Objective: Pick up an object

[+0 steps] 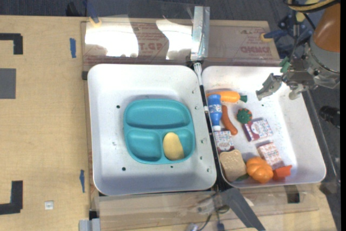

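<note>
- The cardboard sheet [232, 43] lying behind the two bins carries reddish printed lettering, seen upside down and partly washed out by glare; no word can be read for certain.
- Two small pink-and-white packets [258, 129] in the right white plastic bin [303, 116] bear printing far too small to read; the second packet [270, 153] lies just below the first.
- A blue-capped bottle with a white label [216, 116] lies lengthwise along that bin's left wall; its label text is also unreadable.
- Near it lie an orange toy carrot [229, 97], a reddish-brown toy sausage [229, 120], a small green-and-red toy [245, 115] whose shape is hard to make out, a tan toy bread slice [232, 164], a round orange toy fruit [259, 169] and a red piece [282, 172] partly tucked behind the fruit.
- The left white plastic bin [102, 116] holds a teal divided plastic tray [154, 119] with a yellow egg-shaped toy [173, 146] in its lower right compartment.
- The claw [281, 86] hangs over the upper right part of the right bin, its two grey fingers spread apart with nothing between them, well clear of the toys.
- The grey arm is cut off by the right edge, with its orange band [330, 32] showing there.
- Blue tape marks [72, 47] dot the wooden bench [43, 116].
</note>
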`<state>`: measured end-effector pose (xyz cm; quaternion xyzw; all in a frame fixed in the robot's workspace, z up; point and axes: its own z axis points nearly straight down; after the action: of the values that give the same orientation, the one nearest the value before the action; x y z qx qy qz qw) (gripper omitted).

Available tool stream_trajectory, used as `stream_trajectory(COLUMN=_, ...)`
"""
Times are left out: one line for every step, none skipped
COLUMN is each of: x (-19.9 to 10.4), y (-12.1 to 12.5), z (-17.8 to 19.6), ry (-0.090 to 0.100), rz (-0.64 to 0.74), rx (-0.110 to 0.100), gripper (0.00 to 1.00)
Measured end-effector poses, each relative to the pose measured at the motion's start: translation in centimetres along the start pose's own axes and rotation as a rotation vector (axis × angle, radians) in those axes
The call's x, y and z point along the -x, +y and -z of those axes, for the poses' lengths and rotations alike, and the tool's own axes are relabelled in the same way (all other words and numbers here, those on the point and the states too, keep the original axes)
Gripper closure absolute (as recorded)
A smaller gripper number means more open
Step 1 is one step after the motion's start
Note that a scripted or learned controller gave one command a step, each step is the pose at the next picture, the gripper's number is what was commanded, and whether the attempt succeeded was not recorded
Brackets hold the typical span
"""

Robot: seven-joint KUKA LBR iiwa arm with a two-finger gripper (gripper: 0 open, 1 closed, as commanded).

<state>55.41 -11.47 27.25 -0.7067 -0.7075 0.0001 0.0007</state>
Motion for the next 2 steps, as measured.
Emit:
stream_trajectory(x=-1.7, y=-3.3, z=0.0, ry=0.0, rz=0.056, rx=0.0, gripper=0.0)
stream_trajectory(x=-1.0, y=3.8, z=-9.9, ry=0.001, rz=0.037, rx=-0.009, gripper=0.0)
